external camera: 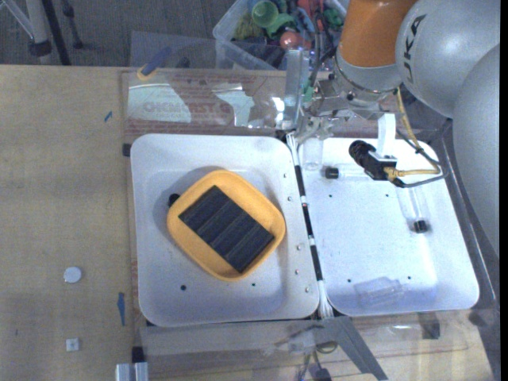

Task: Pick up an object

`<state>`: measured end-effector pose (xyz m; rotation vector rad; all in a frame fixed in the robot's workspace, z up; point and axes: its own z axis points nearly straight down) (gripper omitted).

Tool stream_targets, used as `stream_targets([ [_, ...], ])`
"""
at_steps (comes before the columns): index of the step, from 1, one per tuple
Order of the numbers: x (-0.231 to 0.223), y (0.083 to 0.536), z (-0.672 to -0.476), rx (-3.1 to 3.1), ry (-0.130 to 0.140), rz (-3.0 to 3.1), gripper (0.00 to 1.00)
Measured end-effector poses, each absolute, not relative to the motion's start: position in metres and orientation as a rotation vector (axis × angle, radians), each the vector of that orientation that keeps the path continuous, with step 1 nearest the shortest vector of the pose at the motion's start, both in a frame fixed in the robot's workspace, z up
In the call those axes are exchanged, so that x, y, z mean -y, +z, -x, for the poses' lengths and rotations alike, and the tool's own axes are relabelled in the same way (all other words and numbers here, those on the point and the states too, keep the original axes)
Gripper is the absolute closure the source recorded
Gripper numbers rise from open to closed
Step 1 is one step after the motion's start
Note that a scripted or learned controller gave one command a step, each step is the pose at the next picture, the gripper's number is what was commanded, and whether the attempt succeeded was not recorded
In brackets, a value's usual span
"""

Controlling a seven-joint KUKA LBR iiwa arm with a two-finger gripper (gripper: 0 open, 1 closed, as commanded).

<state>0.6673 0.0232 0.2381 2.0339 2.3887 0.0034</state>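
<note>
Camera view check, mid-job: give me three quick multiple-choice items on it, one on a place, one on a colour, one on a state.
1. Where does the yellow object with the dark slatted panel lie?
A. left bin
B. right bin
C. on the bench

2. What colour is the band on the arm?
A. blue
B. orange
C. green

3. How does the yellow object rest?
A. lifted clear of its bin
B. flat in its bin, turned askew to the walls
C. leaning over the rim

Key: 1 A, it sits inside the left bin. 2 B, the band above the wrist is orange. 3 B, it lies on the bin floor, corners turned diagonal.
</note>
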Motion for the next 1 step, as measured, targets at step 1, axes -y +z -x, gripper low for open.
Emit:
stream_targets([
  [1, -0.0523, 0.2214, -0.6665, -2.419, -0.003, -2.006, 1.0],
])
